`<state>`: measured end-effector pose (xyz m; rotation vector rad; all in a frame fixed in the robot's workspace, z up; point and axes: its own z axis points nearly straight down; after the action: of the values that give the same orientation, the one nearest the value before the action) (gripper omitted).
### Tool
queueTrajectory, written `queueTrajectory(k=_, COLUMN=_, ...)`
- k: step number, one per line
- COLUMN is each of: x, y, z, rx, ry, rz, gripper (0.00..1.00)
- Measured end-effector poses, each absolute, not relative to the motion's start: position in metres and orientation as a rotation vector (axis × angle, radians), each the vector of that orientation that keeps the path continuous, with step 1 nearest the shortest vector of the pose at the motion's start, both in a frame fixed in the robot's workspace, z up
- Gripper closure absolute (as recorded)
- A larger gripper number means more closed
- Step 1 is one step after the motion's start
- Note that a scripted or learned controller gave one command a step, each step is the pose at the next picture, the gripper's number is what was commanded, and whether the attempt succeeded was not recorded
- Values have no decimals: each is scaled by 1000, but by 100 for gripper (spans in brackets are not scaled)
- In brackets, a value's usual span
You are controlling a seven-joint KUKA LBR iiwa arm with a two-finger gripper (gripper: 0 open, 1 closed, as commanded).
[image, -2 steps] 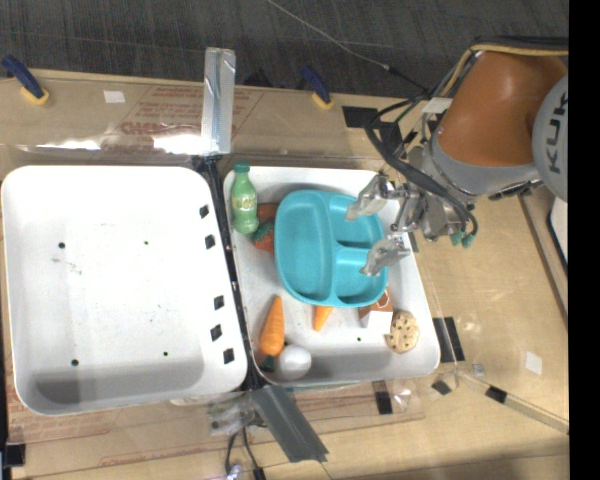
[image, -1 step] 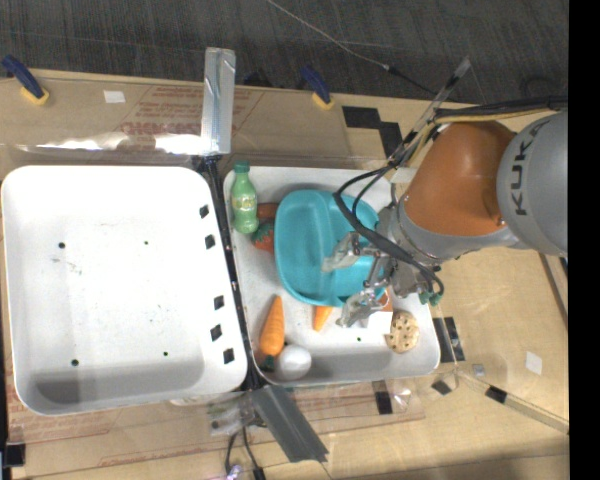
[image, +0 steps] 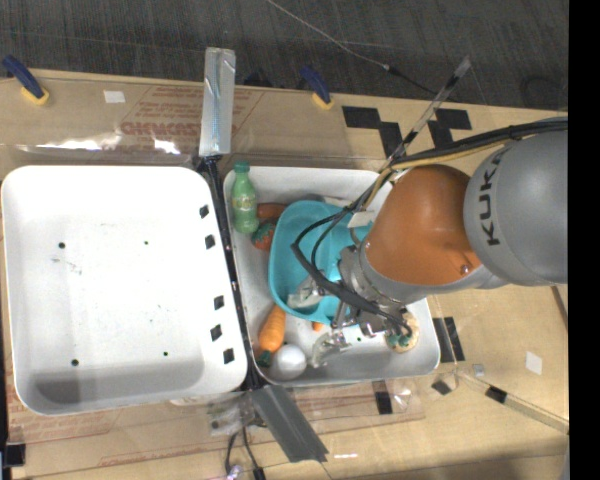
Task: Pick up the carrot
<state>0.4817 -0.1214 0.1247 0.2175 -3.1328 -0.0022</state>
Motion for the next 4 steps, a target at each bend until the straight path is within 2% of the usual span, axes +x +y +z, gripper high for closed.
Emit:
queueTrajectory(k=1, x=511, y=-93, z=101, rx=636, ry=-3106, rz=19, gripper=0)
queueTrajectory(k=2, x=513, y=-94, z=114, rx=643, ry=-3108, rz=26, gripper=100)
queueTrajectory(k=3, x=489, y=-50, z=195, rx=1010, ry=-2981, rz=21, gripper=100)
queueTrajectory(k=4, x=519, y=-41, z=195, rx=1129, ry=-2926, rz=33, gripper=100)
